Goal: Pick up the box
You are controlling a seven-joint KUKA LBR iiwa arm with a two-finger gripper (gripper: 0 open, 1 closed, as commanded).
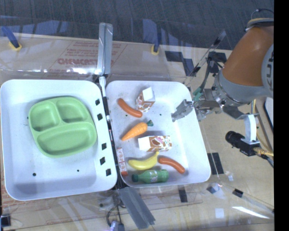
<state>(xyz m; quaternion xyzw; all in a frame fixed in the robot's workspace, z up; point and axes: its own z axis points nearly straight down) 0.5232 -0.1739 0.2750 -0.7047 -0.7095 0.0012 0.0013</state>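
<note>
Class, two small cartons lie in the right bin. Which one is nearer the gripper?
The upper carton, at the bin's far end beside a sausage, is nearer the gripper. The other carton lies lower, between carrot and banana.

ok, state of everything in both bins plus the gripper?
green plate: flat in left bin, compartments bare
small carton: upright, right bin
long box: lying on its side, mid right bin
carrot: lying flat
upper sausage: lying flat
lower sausage: lying flat
banana: lying flat
green bottle: on its side
gripper: over right bin, holding nothing
</note>
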